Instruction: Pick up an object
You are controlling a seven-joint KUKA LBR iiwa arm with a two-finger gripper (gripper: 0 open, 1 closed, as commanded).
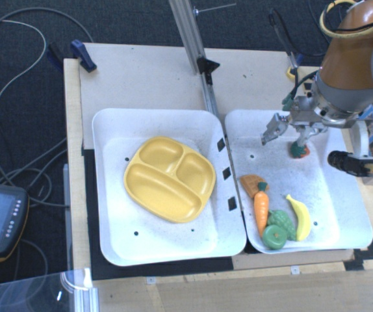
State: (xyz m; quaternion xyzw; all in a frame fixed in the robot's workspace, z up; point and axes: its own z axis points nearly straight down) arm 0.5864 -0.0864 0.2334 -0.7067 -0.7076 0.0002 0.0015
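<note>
- Pale bench [141, 77] on dark carpet, bearing two white bins; yellow divided plate [169, 177] in left bin [112, 194].
- Gripper [290, 130] spread open, empty, above right bin [342, 207].
- Small green-and-orange toy [298, 150] just below fingers, untouched.

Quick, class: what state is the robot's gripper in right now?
Gripper: open, holding nothing, hanging over the right bin beside a small green-and-orange toy.
</note>
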